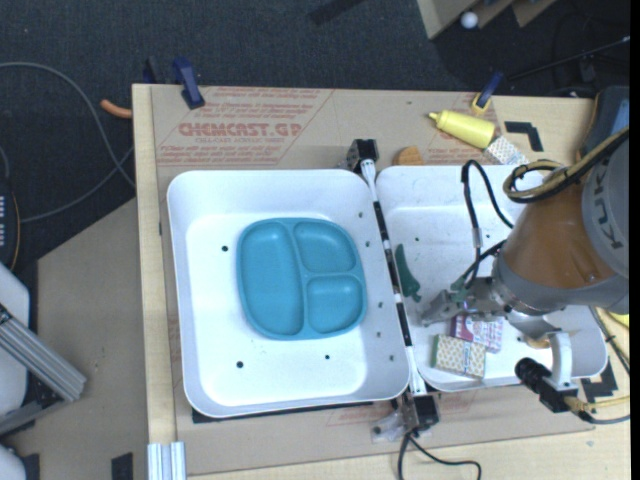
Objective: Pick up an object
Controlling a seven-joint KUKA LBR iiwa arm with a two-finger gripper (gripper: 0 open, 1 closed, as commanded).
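Observation:
My gripper [447, 305] is low in the right bin [430, 203], near that bin's front left part, at the end of the grey and orange arm coming in from the right. Just below it lie two small patterned packets: a pink and white one [480, 331] right under the wrist, and a yellowish checked one [460, 355] nearer the front wall. A dark green slender object [405, 271] lies along the bin's left wall, a little left of the gripper. Nothing is visibly held.
The left bin [200, 268] holds a blue three-compartment plate [300, 276]. On the bench behind the right bin lie a yellow bottle [463, 125] and a small brown item [408, 155]. Black cables [470, 203] loop over the right bin.

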